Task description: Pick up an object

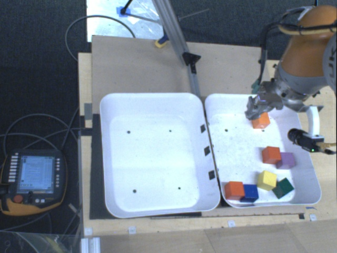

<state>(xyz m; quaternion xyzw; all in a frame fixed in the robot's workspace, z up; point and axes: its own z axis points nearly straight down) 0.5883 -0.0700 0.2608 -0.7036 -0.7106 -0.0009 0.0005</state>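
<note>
1. Blocks lay clustered at the near end of the right bin (pixel 303 194): an orange cube (pixel 234 189) touching a blue cube (pixel 250 193), then a yellow cube (pixel 267 180) and a dark green block (pixel 284 187) just beside it. They sat bunched against the near wall, probably where loose pieces had come to rest.
2. Farther in, a second orange cube (pixel 271 155) touched a pale purple block (pixel 287 160).
3. Well apart from that group, toward the far end of the same bin, a lone orange block (pixel 260 122) sat directly below the gripper (pixel 257 111), which made it the likely target.
4. The gripper was low over that block, at or just above its top. I could not tell how the claw stood, nor whether the block was between its fingers.
5. The left bin (pixel 152 152) stood alongside, a hand pendant (pixel 32 181) on the floor to its left.
</note>
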